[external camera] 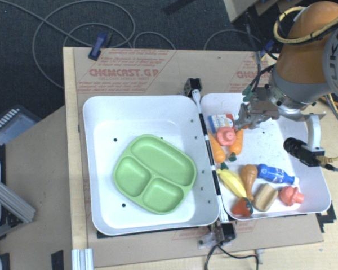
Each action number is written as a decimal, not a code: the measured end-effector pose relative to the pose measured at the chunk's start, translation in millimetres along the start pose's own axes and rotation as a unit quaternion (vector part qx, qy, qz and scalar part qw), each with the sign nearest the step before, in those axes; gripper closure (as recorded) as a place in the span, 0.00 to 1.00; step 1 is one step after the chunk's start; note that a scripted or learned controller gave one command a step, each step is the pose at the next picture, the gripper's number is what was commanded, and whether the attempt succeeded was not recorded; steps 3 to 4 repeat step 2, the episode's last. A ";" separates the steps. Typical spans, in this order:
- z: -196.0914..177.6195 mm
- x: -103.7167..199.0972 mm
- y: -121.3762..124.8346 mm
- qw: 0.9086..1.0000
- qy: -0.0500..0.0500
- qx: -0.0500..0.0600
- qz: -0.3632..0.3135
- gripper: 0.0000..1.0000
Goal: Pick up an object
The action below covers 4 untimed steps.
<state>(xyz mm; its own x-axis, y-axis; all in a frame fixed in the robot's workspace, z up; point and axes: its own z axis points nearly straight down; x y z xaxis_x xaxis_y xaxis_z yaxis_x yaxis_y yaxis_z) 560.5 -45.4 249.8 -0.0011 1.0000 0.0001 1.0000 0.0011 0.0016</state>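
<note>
My gripper (pixel 240 122) reaches down into the upper left part of the right bin (pixel 312 176). It hovers by a small white, blue and red carton (pixel 219 121) and just above a pink round toy (pixel 226 135) and an orange carrot (pixel 237 143). A second orange piece (pixel 216 149) lies against the bin's left wall. Nothing shows between the gripper's tips.
Lower in the right bin lie a yellow banana (pixel 233 182), a brown pear-like toy (pixel 248 175), a blue bottle (pixel 275 175), a tan bread roll (pixel 265 196), a pink-red toy (pixel 292 196) and a red fruit (pixel 242 207). The left bin (pixel 101 122) holds a green compartment plate (pixel 155 174).
</note>
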 end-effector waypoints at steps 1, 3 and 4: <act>-34.3 45.9 -13.7 1.000 0.000 0.000 0.000 1.00; 12.0 88.9 -18.6 1.000 0.000 0.002 0.000 1.00; 12.0 88.9 -18.6 1.000 0.000 0.002 0.000 1.00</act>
